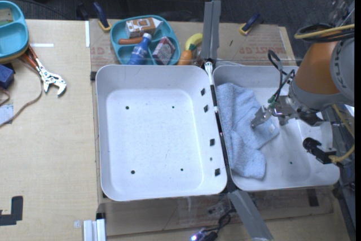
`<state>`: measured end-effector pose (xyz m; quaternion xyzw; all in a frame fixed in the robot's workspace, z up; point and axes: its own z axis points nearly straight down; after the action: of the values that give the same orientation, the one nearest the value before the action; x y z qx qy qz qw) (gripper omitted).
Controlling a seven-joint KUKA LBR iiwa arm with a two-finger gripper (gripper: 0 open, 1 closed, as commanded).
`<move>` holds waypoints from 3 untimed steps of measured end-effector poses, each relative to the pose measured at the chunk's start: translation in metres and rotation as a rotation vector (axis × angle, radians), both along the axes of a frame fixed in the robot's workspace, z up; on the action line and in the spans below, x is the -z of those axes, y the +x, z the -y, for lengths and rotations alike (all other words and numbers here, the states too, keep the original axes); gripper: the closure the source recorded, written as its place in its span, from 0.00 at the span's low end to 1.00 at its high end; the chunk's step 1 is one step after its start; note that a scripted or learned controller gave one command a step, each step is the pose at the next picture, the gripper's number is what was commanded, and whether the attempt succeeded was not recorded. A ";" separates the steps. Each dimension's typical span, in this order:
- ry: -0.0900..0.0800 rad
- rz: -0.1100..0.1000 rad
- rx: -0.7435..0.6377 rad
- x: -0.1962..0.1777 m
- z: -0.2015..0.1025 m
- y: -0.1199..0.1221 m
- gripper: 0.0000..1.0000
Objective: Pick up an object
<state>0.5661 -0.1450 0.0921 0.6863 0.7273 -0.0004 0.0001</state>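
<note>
Two white bins sit side by side on the bench. The left bin (113,121) has nothing in it. The right bin (299,175) holds a pale blue towel (240,127), all bunched up along its left side. That towel looks like the thing to pick up.

The arm (318,73) comes in from the right and bends down into the right bin. Its gripper (263,119) sits low, right at the edge of the towel. I think it is there to pinch a fold of the cloth. Whether it is squeezing or let go, I cannot tell, as that part is too small and dark.

Behind the bins is a blue tray (119,42) with little things in it, like a small bottle (138,51) and a box (141,25). A wrench (51,80) lies on the bench far to the left, well away from the job.
</note>
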 end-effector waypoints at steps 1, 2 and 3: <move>0.000 0.000 0.002 -0.009 0.001 0.000 1.00; 0.000 0.001 -0.077 -0.019 0.024 0.036 1.00; -0.002 0.003 -0.200 -0.001 0.058 0.038 1.00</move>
<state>0.6044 -0.2033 0.0931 0.6101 0.7923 0.0000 0.0019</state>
